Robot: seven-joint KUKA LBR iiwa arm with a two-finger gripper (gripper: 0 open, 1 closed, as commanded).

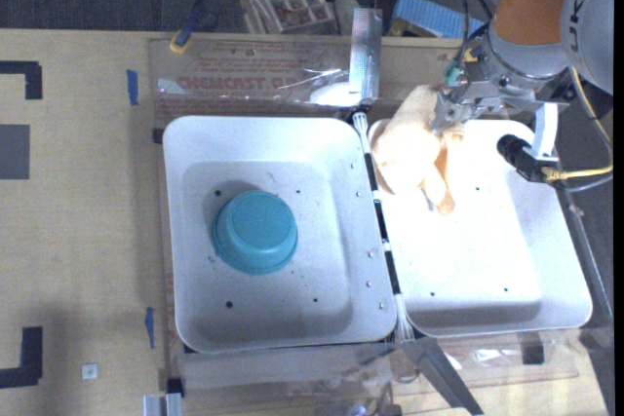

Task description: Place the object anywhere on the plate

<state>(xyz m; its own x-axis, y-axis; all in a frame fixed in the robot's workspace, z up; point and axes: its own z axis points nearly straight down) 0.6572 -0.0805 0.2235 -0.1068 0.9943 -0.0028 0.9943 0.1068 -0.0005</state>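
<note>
A teal round plate (255, 230) lies in the middle of the left bin (195, 146). A pale cream and orange soft object (409, 156) hangs at the upper left of the right bin (546, 297), close to the divider between the bins. My gripper (450, 112) is right at the object's upper right end and is shut on that end, while the rest droops down and to the left. The object is well to the right of the plate. Strong glare washes out its outline.
The bins' inner walls meet in a ridge (380, 229) between object and plate. A black cable fitting (522, 158) juts over the right bin's far side. Clutter and a metal post (366, 54) stand behind the bins.
</note>
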